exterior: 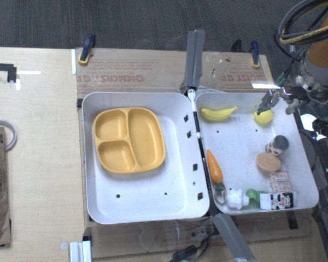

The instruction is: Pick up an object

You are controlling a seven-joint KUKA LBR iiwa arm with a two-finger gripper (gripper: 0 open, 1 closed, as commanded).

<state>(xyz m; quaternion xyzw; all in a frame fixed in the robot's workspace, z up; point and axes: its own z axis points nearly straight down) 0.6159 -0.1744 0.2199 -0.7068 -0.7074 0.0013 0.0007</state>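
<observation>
My gripper (266, 103) hangs at the far right corner of the right bin (246, 141), its tip right over a small yellow lemon (264, 118); I cannot tell whether it touches the lemon. Left of the lemon lies a yellow banana (218, 112). An orange carrot (214, 166) rests along the bin's left wall. Near the right wall sit a small brown-and-grey can (277, 144) and a tan round piece (268, 161).
The left bin (104, 201) holds a yellow divided plate (129, 140). At the right bin's near edge lie a white toy (236, 198), a green piece (253, 194), a black-and-white carton (280, 200) and a pinkish packet (279, 180). A grey divider (194, 59) stands behind the bins.
</observation>
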